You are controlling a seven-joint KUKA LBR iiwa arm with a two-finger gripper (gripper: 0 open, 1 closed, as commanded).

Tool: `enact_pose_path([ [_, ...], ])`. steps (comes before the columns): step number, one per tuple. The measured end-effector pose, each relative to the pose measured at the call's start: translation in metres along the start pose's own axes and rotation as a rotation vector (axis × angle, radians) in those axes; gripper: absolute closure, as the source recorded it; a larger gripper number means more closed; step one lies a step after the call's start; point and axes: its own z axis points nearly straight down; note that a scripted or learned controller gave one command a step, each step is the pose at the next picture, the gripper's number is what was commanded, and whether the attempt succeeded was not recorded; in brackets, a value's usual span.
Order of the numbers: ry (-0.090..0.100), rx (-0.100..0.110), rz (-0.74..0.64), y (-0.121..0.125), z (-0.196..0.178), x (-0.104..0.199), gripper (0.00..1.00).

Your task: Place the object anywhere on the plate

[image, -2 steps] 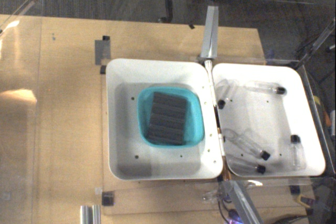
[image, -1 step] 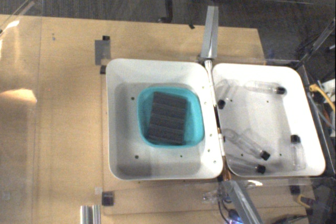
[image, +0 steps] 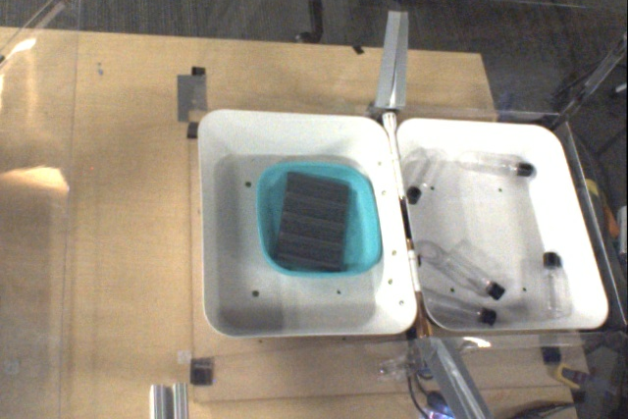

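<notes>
I cannot tell whether the pincer is released or clenched, and the arm's pose I cannot judge either, so I am starting from the task's thing itself. The dark ribbed block (image: 314,221) is lying flat on the teal plate (image: 267,223), near its middle and slightly turned, and the plate is sitting in the left bin (image: 221,211). To my judgement the placing is looking done already, if this block is the object meant. The risk I am seeing is this: the block is covering most of the plate, so one corner is coming close to the plate's edge, and any touch from above could be pushing it onto the rim or tipping it. In the right bin (image: 581,240) several clear tubes (image: 469,275) with black caps are lying loose, well apart from the plate; they are round and probably rolling easily, so a grasp there could be slipping. The counter (image: 98,240) is carrying both bins.
</notes>
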Motion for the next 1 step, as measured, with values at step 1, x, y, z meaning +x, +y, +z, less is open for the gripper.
enact_pose_path([
  [1,-0.005,0.003,-0.001,0.0149,0.0033,0.0750,0.00],
])
